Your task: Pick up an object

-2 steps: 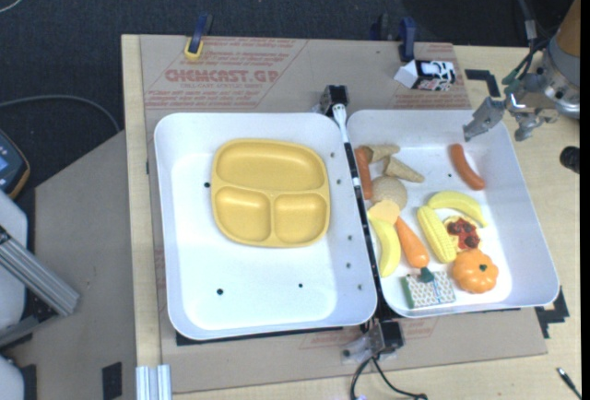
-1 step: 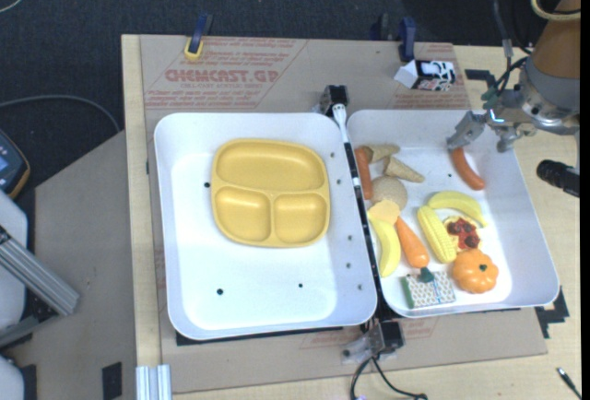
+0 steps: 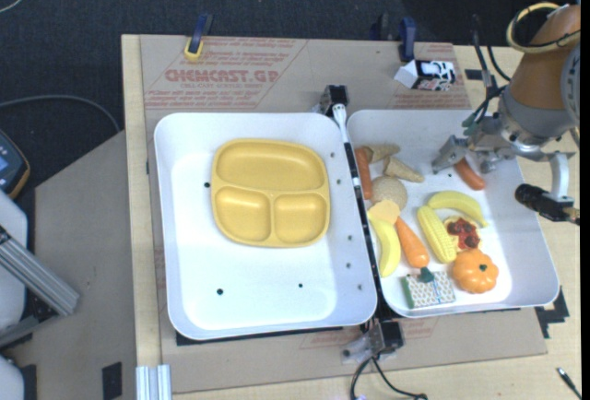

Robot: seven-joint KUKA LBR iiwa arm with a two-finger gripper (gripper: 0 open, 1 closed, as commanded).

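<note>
My gripper (image 3: 468,158) hangs low over the back right part of the right bin (image 3: 527,246), its fingers spread open. A small red sausage (image 3: 471,175) lies on the bin floor right under it, between the fingertips; nothing is lifted. Closer to the front lie a yellow banana (image 3: 458,203), a corn cob (image 3: 437,233), an orange carrot (image 3: 412,242), a red berry piece (image 3: 461,229) and an orange pumpkin (image 3: 475,271).
The left bin (image 3: 184,251) holds a yellow divided tray (image 3: 270,191). The right bin also has bread pieces (image 3: 402,170), a long red-orange piece (image 3: 365,173) by the dividing wall, a second banana (image 3: 386,241) and a small patterned box (image 3: 430,289).
</note>
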